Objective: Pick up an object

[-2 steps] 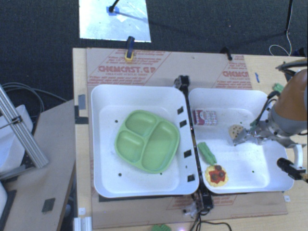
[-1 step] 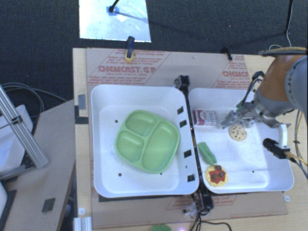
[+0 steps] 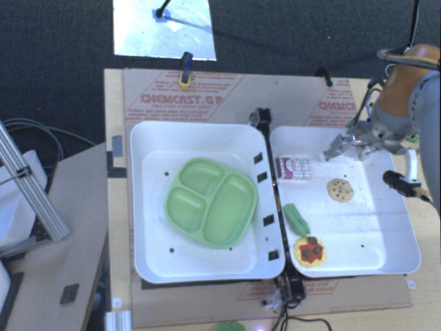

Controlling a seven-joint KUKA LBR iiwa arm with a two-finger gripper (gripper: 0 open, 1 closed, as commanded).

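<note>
The right bin (image 3: 396, 254) holds several small things. A red and white packet (image 3: 293, 167) lies near its left wall, and a round brown cookie (image 3: 339, 189) lies in the middle. A green pickle-shaped piece (image 3: 297, 219) and a yellow piece with red topping (image 3: 309, 251) sit toward the front left. My gripper (image 3: 351, 147) hangs over the bin's back part, up and right of the cookie and right of the packet. Its fingers are spread, with nothing between them.
A green divided plate (image 3: 211, 202) lies in the left bin (image 3: 148, 254). Black clips run along the wall between the bins (image 3: 269, 185). A black part (image 3: 400, 183) sticks in at the right bin's right rim. The arm's orange band (image 3: 406, 81) is at the upper right.
</note>
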